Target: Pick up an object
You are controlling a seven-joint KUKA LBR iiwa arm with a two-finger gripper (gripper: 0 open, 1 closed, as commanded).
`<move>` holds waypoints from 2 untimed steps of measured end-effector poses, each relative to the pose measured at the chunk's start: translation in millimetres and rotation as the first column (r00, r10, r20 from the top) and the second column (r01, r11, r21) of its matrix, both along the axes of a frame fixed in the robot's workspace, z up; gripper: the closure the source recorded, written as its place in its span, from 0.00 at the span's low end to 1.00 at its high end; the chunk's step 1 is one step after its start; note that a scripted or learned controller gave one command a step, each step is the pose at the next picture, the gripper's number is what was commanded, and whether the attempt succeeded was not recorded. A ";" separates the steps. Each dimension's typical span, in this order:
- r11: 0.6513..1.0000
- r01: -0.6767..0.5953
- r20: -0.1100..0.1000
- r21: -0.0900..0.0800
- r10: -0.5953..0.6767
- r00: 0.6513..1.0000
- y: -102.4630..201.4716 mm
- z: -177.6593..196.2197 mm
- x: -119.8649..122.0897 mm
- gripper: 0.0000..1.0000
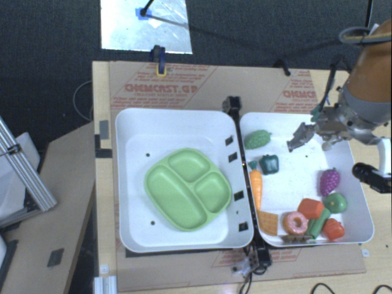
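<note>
My gripper [316, 141] hangs over the upper part of the right bin [288, 182], its two fingers apart with nothing between them. Toy foods lie in this bin. A green leafy piece [257, 139] and a teal pepper [268, 163] sit left of the gripper. A carrot [255, 188] lies along the bin's left wall. Purple grapes [329, 180] are below the gripper. A green apple [335, 202], a red pepper [310, 208], a pink donut [296, 223] and an orange waffle [267, 222] crowd the near corner.
The left bin [131, 164] holds a green divided plate [187, 188]. A black divider [240, 164] runs between the bins. A red piece [333, 229] and a green stick [316, 226] lie by the right bin's near rim.
</note>
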State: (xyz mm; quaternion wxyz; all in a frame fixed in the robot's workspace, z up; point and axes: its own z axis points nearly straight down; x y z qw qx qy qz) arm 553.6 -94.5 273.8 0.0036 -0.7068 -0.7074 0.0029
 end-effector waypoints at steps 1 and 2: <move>1.000 -0.002 0.011 -0.001 0.002 1.000 0.1 5.6 1.8 0.00; 1.000 0.000 0.006 -0.001 0.000 1.000 -8.1 -51.7 5.5 0.00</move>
